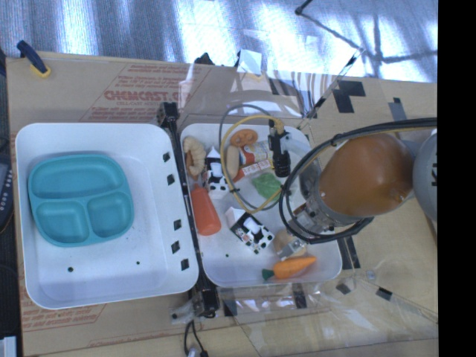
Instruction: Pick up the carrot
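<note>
The carrot (295, 267), orange with a small green top at its left end, lies near the front right corner of the right bin (223, 274). My gripper (288, 245) hangs low over the bin, just above and slightly behind the carrot. The wrist, with its orange band (364, 173), covers most of the gripper. Whether the gripper touches the carrot is hidden from this angle.
A teal divided plate (78, 198) sits in the left bin (97, 285). The right bin also holds an orange-red bottle (206, 210) by its left wall, two black-and-white cow-patterned toys (253, 232) (216, 181), a beige piece (195, 155), a green piece (265, 186) and a red-and-white packet (251, 159).
</note>
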`<state>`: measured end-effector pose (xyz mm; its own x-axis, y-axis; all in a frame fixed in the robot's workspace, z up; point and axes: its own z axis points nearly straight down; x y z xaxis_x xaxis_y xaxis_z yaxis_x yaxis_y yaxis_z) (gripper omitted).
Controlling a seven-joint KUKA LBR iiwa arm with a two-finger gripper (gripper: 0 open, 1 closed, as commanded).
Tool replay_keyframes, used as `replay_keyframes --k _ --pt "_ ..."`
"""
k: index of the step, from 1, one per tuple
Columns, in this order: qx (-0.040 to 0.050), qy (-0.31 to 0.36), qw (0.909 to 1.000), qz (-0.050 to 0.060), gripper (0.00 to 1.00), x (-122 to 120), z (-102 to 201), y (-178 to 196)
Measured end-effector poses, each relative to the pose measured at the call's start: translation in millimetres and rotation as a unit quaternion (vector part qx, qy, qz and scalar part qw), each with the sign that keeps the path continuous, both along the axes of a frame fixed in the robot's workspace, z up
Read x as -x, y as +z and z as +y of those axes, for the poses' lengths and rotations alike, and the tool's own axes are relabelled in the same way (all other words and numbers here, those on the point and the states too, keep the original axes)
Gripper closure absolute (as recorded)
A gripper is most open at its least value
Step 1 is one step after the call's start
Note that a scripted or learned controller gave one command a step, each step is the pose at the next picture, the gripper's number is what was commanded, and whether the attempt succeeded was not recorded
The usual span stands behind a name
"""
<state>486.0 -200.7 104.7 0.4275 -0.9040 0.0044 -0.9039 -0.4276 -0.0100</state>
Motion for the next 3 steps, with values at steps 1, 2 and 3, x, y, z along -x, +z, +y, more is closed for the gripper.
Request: replay_keyframes --k 1,2,3 --pt "-0.0029 -0.030 0.9995 0.007 1.00 -49 32 28" --pt "-0.0024 -0.031 0.9995 0.008 0.00 -48 31 26" --pt "-0.0003 -0.033 0.9995 0.000 0.00 -147 26 -4"
